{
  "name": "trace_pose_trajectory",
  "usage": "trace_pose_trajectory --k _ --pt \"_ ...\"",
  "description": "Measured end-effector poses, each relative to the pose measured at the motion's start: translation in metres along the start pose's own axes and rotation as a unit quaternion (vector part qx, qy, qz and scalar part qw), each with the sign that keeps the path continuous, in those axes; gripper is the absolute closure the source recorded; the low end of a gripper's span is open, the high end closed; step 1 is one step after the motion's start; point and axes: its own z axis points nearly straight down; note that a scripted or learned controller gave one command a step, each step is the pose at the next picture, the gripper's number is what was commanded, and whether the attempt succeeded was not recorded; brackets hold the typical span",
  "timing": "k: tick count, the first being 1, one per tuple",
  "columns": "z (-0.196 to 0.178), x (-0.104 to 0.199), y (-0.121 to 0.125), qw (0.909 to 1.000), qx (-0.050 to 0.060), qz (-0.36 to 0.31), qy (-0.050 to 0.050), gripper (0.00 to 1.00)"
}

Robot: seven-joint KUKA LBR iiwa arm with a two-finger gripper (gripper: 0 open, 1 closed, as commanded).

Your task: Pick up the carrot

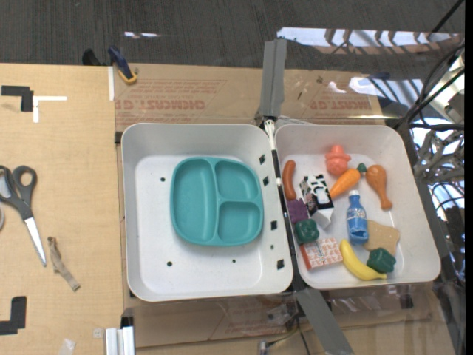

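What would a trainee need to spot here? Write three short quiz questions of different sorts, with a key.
1. True or false: the carrot lies in the left bin.
2. Which thing lies right below the carrot? A) blue bottle B) scissors C) teal plate
3. Fill in: the banana lies near the right bin's ___ edge.

Key: 1 false; 2 A; 3 front (bottom).
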Motion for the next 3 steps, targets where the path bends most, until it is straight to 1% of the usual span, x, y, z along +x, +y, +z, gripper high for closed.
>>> trace_pose_trajectory --k 1,2,3 --pt "-0.028 -0.024 -0.015 0.9995 0.000 0.031 -0.001 1.00" --pt "-0.035 0.023 -0.007 0.9989 0.000 0.047 0.000 1.00" --pt "-0.041 0.038 0.002 0.9999 0.000 0.012 0.000 1.00"
